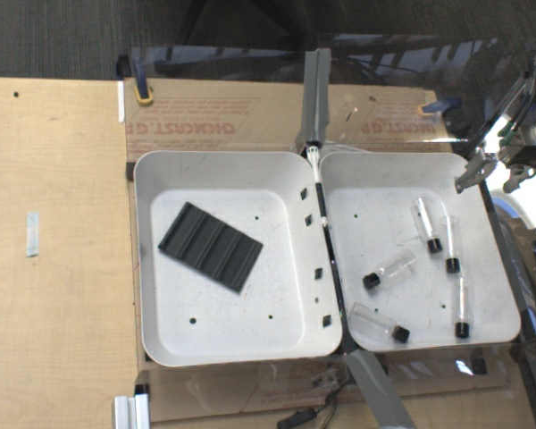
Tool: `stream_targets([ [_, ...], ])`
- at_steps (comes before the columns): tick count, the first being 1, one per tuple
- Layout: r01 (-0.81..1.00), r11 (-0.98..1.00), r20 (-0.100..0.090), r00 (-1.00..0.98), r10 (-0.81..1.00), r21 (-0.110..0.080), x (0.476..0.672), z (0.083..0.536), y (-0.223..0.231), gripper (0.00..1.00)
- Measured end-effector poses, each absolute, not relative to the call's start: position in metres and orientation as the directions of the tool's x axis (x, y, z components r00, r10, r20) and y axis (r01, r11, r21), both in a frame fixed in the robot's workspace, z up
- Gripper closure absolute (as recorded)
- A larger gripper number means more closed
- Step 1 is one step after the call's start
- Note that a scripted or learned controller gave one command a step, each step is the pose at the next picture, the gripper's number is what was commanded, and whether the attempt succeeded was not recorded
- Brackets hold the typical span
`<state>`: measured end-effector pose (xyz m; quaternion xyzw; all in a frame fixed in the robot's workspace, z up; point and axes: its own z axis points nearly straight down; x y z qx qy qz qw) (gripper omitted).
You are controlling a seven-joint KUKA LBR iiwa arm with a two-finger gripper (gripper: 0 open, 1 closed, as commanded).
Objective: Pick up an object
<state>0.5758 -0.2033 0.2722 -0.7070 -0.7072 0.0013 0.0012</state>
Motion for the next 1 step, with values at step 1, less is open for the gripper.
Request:
stream_targets([
  [1,0.997,0.075,0.009,-0.075,0.997,0.000,0.5967,0.0931,-0.2144,0.00],
])
